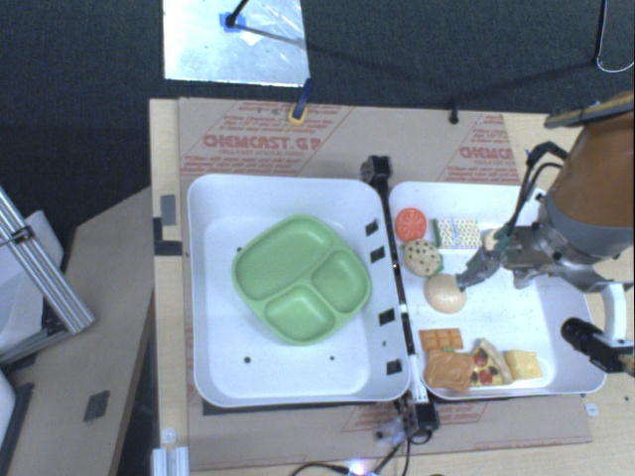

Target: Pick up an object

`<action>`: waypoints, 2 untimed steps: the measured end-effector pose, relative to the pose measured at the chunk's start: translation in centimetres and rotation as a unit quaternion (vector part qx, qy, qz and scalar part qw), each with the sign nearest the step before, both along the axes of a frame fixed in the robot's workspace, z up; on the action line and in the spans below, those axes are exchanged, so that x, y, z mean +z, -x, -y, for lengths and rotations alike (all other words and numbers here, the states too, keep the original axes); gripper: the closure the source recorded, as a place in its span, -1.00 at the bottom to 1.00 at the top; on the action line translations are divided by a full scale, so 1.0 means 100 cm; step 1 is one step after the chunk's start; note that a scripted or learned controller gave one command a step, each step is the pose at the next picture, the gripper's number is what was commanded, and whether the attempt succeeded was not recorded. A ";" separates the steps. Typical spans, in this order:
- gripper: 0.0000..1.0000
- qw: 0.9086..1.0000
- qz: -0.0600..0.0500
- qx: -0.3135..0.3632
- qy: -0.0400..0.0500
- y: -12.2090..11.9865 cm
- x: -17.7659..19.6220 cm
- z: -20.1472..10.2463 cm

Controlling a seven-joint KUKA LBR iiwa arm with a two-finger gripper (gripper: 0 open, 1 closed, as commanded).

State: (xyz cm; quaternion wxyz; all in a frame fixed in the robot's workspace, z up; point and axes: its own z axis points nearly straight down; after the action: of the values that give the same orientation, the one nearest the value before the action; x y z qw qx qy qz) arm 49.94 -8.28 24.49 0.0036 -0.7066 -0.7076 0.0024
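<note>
A cardboard sheet (pixel 258 139) printed with red lettering covers the bench top and carries two shallow white bins side by side. The left bin (pixel 213 266) holds a pale green plate (pixel 301 279) divided into three compartments; the plate lies flat near the bin's centre, turned at an angle to the bin walls. A row of black clips (pixel 387 286) runs along the seam where the left bin meets the right bin (pixel 516 315). Beyond the cardboard, on the dark floor, lies a silvery square sheet (pixel 236 28) bearing a small blue mark. A yellow and blue clip (pixel 299 110) sits at the far edge of the cardboard. A metal frame (pixel 40 276) stands at the left.
</note>
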 end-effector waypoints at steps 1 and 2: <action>-1.00 1.000 0.005 0.001 0.000 -0.002 0.005 0.000; -1.00 1.000 0.003 0.000 0.000 -0.006 -0.038 0.000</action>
State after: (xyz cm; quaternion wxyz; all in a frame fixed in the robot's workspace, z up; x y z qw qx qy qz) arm 50.59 -8.28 20.67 0.0013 -0.7067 -0.7075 0.0007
